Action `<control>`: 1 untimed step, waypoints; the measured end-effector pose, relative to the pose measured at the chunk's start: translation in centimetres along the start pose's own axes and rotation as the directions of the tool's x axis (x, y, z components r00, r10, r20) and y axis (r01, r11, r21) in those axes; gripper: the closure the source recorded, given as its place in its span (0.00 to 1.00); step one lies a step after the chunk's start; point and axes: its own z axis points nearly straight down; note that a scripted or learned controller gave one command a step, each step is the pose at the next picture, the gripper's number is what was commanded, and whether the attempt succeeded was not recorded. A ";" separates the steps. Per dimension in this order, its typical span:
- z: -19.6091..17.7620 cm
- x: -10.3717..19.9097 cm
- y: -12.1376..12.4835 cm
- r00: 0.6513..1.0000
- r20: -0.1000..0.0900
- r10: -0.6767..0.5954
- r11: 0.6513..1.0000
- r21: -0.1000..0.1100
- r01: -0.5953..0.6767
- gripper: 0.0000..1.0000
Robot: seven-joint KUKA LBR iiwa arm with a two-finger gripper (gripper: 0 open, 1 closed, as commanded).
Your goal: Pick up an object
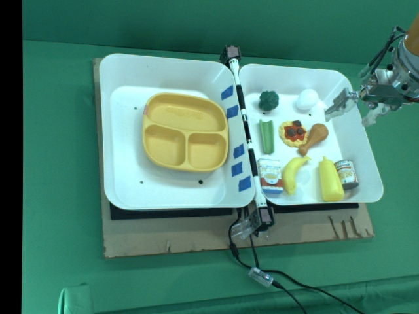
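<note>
From my end the jaws (355, 106) are spread wide and holding nothing, sitting over the upper right rim of the right bin (357, 149). All the pickable stuff lies in that bin: broccoli (268, 100), egg (307, 99), drumstick (313, 137), banana (294, 173), mustard bottle (330, 180), can (346, 174). The left bin (121, 142) has the yellow divided plate (185, 131).

Grey arm (404, 64), orange band, black cables, metal jaws.
</note>
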 end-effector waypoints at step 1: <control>11.3 1.7 3.5 1.000 0.001 0.000 1.000 0.001 0.000 0.00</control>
